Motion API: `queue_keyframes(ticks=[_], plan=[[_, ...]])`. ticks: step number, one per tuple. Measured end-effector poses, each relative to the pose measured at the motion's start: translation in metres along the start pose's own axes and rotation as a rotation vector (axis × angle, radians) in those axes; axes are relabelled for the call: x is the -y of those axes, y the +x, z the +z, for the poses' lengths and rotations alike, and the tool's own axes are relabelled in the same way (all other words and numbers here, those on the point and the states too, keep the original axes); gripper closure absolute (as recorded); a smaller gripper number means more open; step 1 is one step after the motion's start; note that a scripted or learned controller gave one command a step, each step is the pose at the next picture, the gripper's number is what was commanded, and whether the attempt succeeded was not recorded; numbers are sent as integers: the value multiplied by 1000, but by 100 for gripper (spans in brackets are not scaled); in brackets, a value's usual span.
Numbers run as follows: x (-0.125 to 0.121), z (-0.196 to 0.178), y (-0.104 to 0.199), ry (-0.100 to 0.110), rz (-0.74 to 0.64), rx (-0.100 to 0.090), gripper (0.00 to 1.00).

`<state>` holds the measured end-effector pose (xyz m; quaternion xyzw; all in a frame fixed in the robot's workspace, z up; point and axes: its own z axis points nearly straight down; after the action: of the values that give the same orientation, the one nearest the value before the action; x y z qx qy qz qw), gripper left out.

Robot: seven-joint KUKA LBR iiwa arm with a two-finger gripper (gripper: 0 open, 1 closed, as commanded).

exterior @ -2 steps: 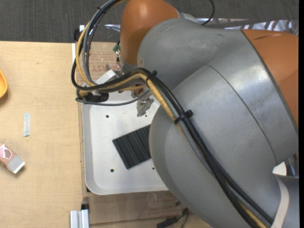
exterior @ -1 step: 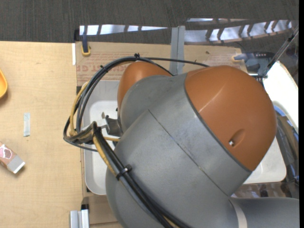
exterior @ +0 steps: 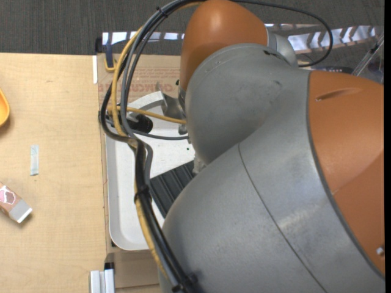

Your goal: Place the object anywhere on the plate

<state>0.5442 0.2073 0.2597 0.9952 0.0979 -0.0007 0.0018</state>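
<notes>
Pale wooden boards (exterior: 55,102) carry a small pink-and-white block (exterior: 12,204), a thin grey strip (exterior: 34,160) and an orange curved rim (exterior: 2,108) at the left edge. We cannot tell the gripper's state. Beside the boards, the shallow white plastic bin (exterior: 122,224) holds a dark ribbed piece (exterior: 168,185), overhung by the bulky grey-and-orange arm (exterior: 275,163).

We are looking at a robotics lab. A big grey and orange arm (exterior: 275,163) trailing bundled cables (exterior: 131,90) looms over a white bin (exterior: 122,224). Beside it sits a plain wooden tabletop (exterior: 55,102) on dark carpet (exterior: 61,17).
</notes>
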Motion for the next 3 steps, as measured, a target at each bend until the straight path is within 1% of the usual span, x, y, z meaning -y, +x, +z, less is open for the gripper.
queue_keyframes(ticks=[1, 2, 3], plan=[[24, 50, -20, -1, -315, 4, 0], [33, 167, -56, 2, -409, 0, 0], [3, -5, -28, 1, -668, 3, 0]])
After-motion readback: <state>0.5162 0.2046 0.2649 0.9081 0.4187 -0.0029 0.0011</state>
